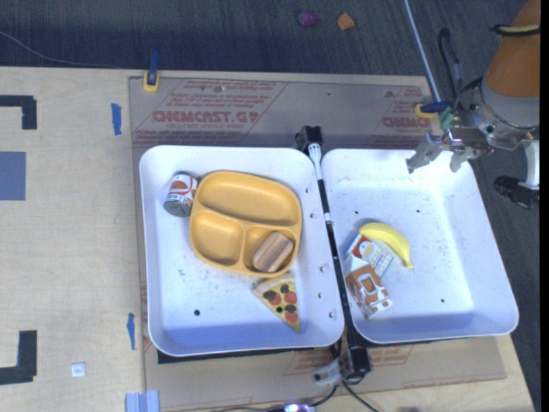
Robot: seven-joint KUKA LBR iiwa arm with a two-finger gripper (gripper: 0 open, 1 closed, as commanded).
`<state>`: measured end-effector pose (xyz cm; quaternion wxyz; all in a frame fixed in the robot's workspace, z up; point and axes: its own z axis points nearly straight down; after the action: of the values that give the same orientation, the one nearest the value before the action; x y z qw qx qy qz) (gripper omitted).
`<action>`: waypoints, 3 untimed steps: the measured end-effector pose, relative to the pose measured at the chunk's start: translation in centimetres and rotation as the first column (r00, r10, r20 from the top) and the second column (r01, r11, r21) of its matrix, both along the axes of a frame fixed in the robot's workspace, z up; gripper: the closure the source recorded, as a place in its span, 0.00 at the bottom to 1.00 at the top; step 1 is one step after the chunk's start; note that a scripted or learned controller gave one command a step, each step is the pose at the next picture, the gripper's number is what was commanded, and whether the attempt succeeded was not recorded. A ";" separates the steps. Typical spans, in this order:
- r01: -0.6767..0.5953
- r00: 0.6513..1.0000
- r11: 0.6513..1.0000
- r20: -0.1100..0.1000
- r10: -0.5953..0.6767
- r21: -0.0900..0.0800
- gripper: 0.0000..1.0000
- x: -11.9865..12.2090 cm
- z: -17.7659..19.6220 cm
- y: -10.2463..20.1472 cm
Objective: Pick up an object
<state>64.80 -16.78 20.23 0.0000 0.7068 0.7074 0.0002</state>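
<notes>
Your hand (439, 154) hangs over the far rim of the right bin (480, 256), toward the far right corner of the desk (69, 230), with its two fingers spread apart and nothing between them. The nearest candidates lie well apart from it, at the left side of that same bin: a banana (388, 243) resting against a printed snack pouch (367, 283), the two touching.

That contact is your first risk (close on one and you may drag or pinch the other). The banana is curved and smooth, so flat fingers set across its bend could let it roll out. The pouch looks like thin, crinkly film lying flat; a straight descent may just press it into the bin floor without gathering any material. Both also sit close to the bin's left wall, which could block a finger.

In the left bin (163, 256), the yellow divided tray (244, 221) is hard, glossy plastic, probably too wide to span. A bun-like piece (273, 251) sits in one compartment, a small can (180, 194) beside the tray's far left corner, and a flat pizza slice (281, 301) by its near edge
</notes>
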 end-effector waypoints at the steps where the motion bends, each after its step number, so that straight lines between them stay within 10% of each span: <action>1: 0.000 1.000 1.000 0.003 0.000 -0.001 0.00 -4.4 -10.5 1.3; 3: 0.003 1.000 1.000 0.017 -0.003 -0.007 0.00 -12.7 -11.3 5.3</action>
<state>52.06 -11.45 8.92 0.0084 0.7077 0.7064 0.0038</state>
